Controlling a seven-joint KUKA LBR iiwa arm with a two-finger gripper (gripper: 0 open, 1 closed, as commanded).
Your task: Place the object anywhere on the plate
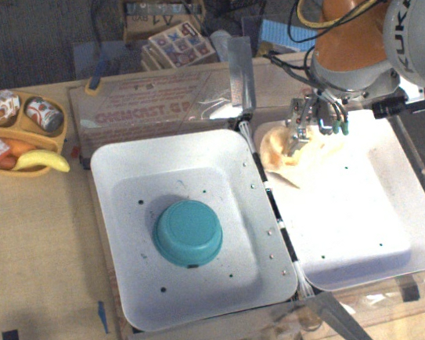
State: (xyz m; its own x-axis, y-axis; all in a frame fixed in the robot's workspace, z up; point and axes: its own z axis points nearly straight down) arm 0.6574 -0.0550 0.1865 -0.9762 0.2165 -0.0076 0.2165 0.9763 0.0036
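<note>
- Teal plate (189,233) lies upside down in the left bin (118,171);
- Cream object (280,155) rests in the right bin's (377,212) far-left corner;
- Gripper (302,133) sits at the object's right edge; finger state: cannot tell.

Teal plate (189,233), upside down, mid left bin; my pale cream object (280,153), right bin's far-left corner.

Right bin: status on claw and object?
Claw low at right bin's far left corner, on the pale object. Grasp unconfirmed. Teal plate in left bin, unobstructed.
</note>
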